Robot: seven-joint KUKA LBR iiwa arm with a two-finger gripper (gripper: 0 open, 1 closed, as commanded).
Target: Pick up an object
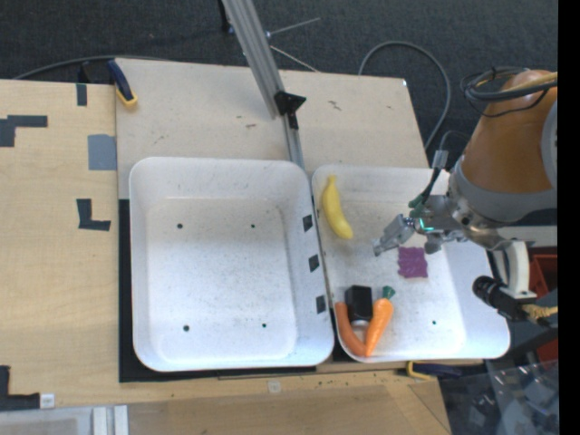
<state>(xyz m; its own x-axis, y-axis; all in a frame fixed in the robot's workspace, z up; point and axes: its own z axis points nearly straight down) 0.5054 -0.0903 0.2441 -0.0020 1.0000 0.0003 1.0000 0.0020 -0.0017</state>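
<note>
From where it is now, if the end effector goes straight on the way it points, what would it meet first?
It points left and a little down in the view. The end effector would probably meet bare bin floor first, passing below the banana. Its height is unclear.

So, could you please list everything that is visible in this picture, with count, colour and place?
banana: one, yellow, right bin, upper left part
purple block: one, purple, right bin, middle, just below the gripper
carrots: two, orange, right bin, lower left corner, either side of the black block
black block: one, black, right bin, between the carrots
left bin: one, white, bench centre
right bin: one, white, beside the left bin
metal pole: one, grey, slanting over the bench top
clamp: one, blue and yellow, bench's upper left edge
cable: one, grey, upper right
arm: one, grey and orange, right side
gripper: one, grey, over the right bin
</note>
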